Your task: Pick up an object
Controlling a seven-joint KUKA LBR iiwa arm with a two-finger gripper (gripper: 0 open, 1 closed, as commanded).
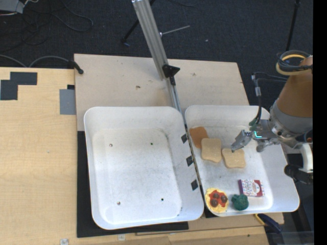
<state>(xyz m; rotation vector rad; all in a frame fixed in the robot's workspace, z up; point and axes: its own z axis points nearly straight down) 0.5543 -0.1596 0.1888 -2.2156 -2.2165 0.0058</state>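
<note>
Two white bins [135,167] on the worktop, left and right | arm [294,103] enters from the right edge | hand [239,144], finger state cannot be told, hovers beside bread slices [223,154] mid right bin | risk: crowded slices may slide, causing a missed grasp.

The arm [294,103] is cut off past its orange band. The tool [251,143] is small and blurred, so how its fingers stand cannot be told. The print on the small packet [251,188] is too small to read. A yellow-and-blue item [266,220] at the right bin's [281,200] front corner is partly hidden beneath the rim.
</note>
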